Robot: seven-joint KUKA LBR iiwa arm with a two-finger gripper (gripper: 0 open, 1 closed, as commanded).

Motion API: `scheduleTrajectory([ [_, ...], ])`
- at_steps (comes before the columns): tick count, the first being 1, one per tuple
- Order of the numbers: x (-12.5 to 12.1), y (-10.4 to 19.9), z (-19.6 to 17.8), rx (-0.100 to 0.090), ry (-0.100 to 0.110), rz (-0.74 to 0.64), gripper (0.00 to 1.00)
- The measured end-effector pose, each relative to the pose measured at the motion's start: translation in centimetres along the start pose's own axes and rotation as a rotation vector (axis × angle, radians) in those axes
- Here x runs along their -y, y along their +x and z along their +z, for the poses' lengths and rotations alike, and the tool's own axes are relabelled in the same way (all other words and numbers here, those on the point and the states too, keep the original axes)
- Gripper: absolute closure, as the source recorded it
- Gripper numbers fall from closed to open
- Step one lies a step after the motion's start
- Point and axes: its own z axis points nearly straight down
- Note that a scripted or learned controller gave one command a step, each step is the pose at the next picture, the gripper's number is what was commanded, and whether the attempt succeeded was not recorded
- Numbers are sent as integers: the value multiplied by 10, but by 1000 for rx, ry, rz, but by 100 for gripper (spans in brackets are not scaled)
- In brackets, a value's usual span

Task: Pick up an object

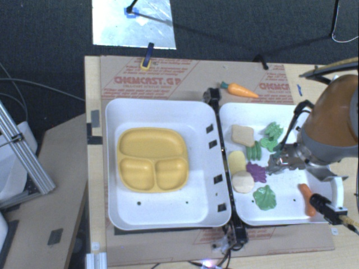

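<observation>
The left bin (162, 108) lies toward the left side of the counter (185, 72) and it holds a yellow tray (152, 158) with three compartments, placed a little left of the bin's middle. Near the far edge of the counter, just behind the two bins, lies a carrot (240, 90). The right bin (289, 206) holds several toy foods: a beige slice (243, 135), a yellow piece (236, 161) and a round white piece (243, 182) close to its left wall, then purple grapes (257, 172), a green leafy piece (265, 197) toward the near edge, and another green piece (272, 132) toward the far edge. An orange piece (306, 198) lies near the near right corner of this bin. The gripper (275, 165) is low over the right bin, just beside the grapes; whether it is spread or pressed together I cannot tell.
</observation>
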Motion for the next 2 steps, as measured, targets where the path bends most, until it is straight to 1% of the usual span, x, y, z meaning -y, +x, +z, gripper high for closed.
scheduleTrajectory([
  [2,-1,132,-134,-3,-1,-6,100],
])
